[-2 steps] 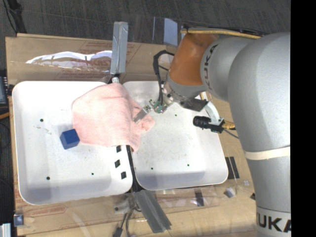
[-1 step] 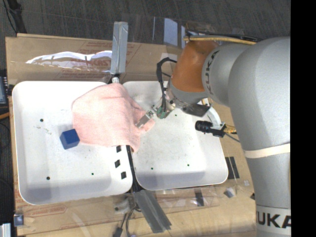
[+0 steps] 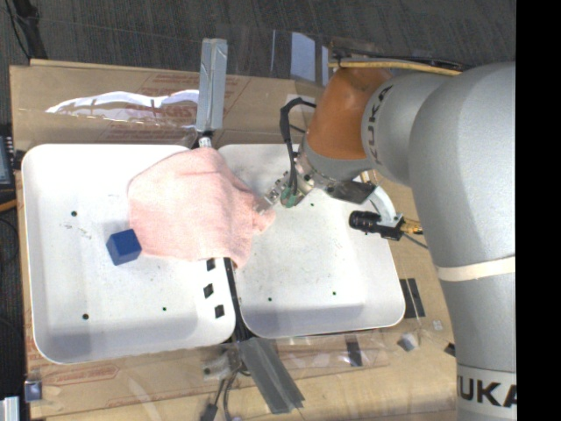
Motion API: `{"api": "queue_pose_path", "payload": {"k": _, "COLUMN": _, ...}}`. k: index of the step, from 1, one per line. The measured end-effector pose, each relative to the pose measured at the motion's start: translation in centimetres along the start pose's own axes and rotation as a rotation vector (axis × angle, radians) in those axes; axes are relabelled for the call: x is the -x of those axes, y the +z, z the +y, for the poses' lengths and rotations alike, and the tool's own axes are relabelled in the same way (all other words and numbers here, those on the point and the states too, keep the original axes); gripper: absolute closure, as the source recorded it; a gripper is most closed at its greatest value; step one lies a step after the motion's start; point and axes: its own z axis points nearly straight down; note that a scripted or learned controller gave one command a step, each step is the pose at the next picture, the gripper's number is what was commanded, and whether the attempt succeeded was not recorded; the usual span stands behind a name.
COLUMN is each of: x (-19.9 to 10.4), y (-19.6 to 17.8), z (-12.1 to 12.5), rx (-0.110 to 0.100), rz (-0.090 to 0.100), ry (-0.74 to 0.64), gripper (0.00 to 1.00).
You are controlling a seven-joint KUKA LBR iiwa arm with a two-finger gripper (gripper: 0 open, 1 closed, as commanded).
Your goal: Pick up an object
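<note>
The pincer (image 3: 279, 197) is hanging low over the upper left part of the right-hand bin (image 3: 351, 310), its tip sitting right at the right-hand edge of a pink cloth (image 3: 188, 209). A small fold of that cloth is lying against the tip, but the wrist is blocking the view of the tip itself, so I cannot tell whether the pincer is spread, closed, or pinching any fabric.

Just above the pincer, the orange band (image 3: 337, 121) of the arm is showing, and a black cable (image 3: 289, 134) is looping down beside it toward the wrist. The grey arm (image 3: 456, 174) is filling the right side of the view and covering the far right rim of that bin. A short black fitting with a yellowish end (image 3: 379, 224) is sticking out below the wrist, over the bin floor.

The pink cloth is lying crumpled across the divide between the 2 bins: most of it is resting in the upper right part of the left-hand bin (image 3: 53, 323), and its right edge is draping over the shared rims into the right-hand one.

A blue block (image 3: 124, 246) is sitting on the floor of the left-hand bin, just beside the cloth's lower left edge; whether the 2 are touching is unclear.

Both bins are resting on a brown cardboard-covered bench (image 3: 105, 86).
</note>
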Motion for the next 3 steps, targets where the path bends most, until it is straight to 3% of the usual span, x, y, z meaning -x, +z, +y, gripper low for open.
{"api": "queue_pose_path", "payload": {"k": 1, "x": -1.4, "y": -0.3, "z": -5.6, "rx": 0.0, "rz": 0.0, "ry": -0.03, "gripper": 1.0}}
{"api": "queue_pose_path", "payload": {"k": 2, "x": -1.4, "y": -0.3, "z": -5.6, "rx": 0.0, "rz": 0.0, "ry": -0.03, "gripper": 0.0}}
{"api": "queue_pose_path", "payload": {"k": 3, "x": 1.1, "y": 1.0, "z": 3.1, "rx": 0.002, "rz": -0.002, "ry": -0.167, "gripper": 0.0}}
